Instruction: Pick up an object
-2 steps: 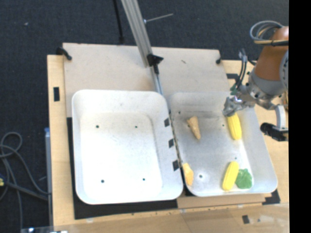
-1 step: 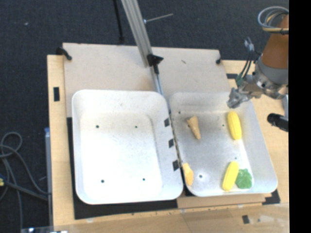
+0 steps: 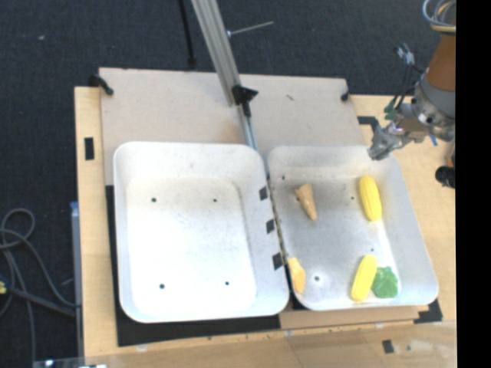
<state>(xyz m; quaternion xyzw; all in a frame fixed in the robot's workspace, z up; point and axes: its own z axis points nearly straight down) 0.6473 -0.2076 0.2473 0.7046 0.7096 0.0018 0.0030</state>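
Your gripper hovers at right bin's far corner, clear of contents; finger spread unreadable, nothing visibly held. Nearest target: upper corn cob, just below it. Second corn cob touches green piece, harder pick.

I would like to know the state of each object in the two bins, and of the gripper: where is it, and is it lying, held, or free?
Upper corn cob: lying free, right bin.
Lower corn cob: lying, touching the green item.
Green item: lying at the near right corner.
Tan cone-shaped piece: lying free, right bin.
Orange piece: lying at the right bin's left wall.
Gripper: over the right bin's far right corner, holding nothing visible.
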